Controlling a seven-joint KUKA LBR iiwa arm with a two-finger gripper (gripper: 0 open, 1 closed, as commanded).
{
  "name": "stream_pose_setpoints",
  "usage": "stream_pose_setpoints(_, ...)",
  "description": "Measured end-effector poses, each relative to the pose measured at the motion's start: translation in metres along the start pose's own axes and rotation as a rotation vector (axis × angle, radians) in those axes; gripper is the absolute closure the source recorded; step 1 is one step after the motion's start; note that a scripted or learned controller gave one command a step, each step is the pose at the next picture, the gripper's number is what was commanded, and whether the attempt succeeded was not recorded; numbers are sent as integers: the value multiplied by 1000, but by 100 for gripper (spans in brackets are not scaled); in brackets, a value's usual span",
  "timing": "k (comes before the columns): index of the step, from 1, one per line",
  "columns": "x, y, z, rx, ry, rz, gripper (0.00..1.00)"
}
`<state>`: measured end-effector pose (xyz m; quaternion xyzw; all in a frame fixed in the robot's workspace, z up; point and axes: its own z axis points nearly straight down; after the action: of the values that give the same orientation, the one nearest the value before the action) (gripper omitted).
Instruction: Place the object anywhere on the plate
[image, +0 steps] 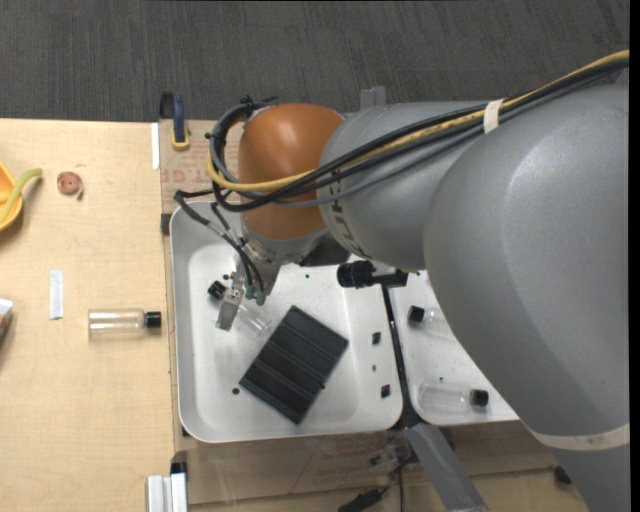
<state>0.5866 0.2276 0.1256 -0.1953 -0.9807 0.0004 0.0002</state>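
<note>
The gripper (232, 305) hung low over the left bin (200, 400); whether it was open could not be told. A dark ridged plate (294, 362) lay just beside it, with a clear bottle (123, 321) on the bench (80, 400).

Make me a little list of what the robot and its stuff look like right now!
arm: grey with an orange band, reaching over the left bin
gripper: low over the left bin, near its upper left part
plate: dark, ribbed, rectangular, lying in the left bin
clear bottle: on its side on the wooden bench, black cap toward the bin
right bin: holds a small clear vial with a dark cap
</note>
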Motion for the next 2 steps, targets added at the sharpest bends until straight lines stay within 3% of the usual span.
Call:
stream_pose_setpoints(1,-37,-15,-85,-2,-3,-43,0)
stream_pose_setpoints(2,-77,-19,-171,-3,-6,-334,0)
